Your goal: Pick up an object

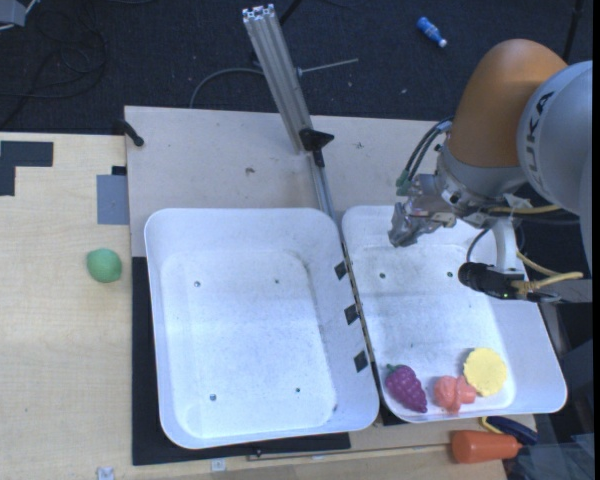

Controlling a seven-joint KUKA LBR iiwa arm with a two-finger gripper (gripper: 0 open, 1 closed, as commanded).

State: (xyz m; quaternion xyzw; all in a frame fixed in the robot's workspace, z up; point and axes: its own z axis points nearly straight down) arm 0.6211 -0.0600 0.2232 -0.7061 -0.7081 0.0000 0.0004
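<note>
My gripper (408, 230) hangs over the far end of the right bin (420, 308), well away from the objects. Along that bin's near edge lie a purple grape bunch (406, 386), a pink-orange lump (452, 392) and a yellow round piece (485, 370), close together. Nothing shows between the gripper's fingers.
The left bin (240, 328) sits beside the right one, joined by black clips. A green ball (104, 265) rests on the wooden bench at the left. An orange object (485, 446) lies outside the right bin's near edge. A metal rail (285, 78) slants up behind the bins.
</note>
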